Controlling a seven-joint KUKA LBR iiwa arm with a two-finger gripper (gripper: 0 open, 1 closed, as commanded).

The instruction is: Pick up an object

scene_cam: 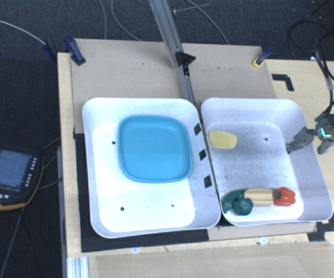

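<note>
Objects: a pale yellow rounded lump (222, 139) lies at about 10 o'clock in the right bin (306, 172); a row of three sits at 6 o'clock by the near wall, a dark green lump (237, 204), a tan cylinder (258, 197) and a red piece (283, 197), touching one another.
Blue plate: smooth, square with rounded corners (155, 148), middle of the left bin (100, 155).
Gripper: (313, 138) at 3 o'clock of the right bin, over its rim; only partly seen at the picture's edge, fingers seemingly spread apart, nothing between them.
Bin floors: white, speckled, shallow curved walls.
Open room: bare floor at the right bin's middle.
</note>
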